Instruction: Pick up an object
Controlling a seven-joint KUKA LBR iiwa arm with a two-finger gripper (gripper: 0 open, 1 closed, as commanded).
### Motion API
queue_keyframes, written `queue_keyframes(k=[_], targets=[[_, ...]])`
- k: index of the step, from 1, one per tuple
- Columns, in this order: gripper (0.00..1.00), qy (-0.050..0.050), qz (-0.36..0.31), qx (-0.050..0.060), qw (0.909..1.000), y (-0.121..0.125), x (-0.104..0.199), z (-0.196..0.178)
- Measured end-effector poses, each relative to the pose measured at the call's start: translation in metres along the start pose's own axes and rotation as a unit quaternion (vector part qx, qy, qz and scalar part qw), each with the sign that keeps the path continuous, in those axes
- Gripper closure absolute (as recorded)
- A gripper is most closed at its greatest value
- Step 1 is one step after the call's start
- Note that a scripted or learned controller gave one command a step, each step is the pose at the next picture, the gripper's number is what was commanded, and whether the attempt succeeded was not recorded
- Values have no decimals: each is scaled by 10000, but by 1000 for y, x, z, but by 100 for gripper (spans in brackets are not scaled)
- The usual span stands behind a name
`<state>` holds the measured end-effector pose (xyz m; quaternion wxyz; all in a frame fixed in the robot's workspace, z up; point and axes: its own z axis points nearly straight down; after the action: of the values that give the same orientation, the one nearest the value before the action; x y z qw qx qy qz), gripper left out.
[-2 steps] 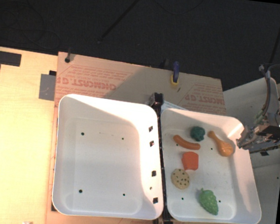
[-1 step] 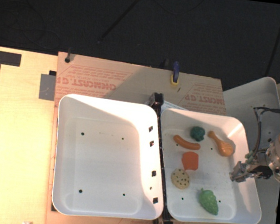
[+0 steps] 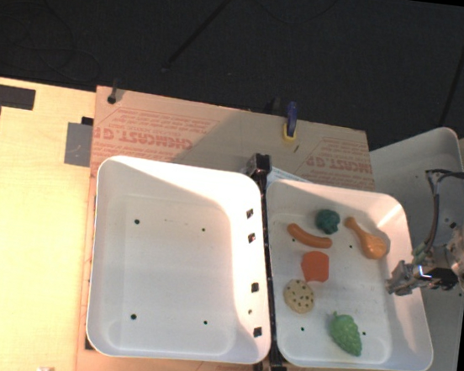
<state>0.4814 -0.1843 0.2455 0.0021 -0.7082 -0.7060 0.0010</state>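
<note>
Desk (image 3: 15, 220) of pale wood carries two smooth white bins on brown cardboard. Left bin (image 3: 171, 261) is a shallow rounded tray; right bin (image 3: 397, 346) holds a leafy green piece (image 3: 346, 334), an orange drumstick (image 3: 367, 238), a red-orange block (image 3: 315, 267), a thin sausage (image 3: 309, 236), a speckled cookie (image 3: 300, 295) and a dark green lump (image 3: 327, 220). Claw (image 3: 400, 279) hangs over that bin's right rim; whether it is apart or together, I cannot tell.
</note>
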Motion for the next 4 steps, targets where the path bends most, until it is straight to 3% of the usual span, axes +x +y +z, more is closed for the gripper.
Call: queue_keyframes(k=[1,2,3,4], targets=[[100,12,-7,43,10000,-8,-21,114],[100,3,9,0,10000,-6,-23,98],[100,-18,-53,-105,9999,24,31,-58],[100,10,6,54,10000,-2,-7,71]])
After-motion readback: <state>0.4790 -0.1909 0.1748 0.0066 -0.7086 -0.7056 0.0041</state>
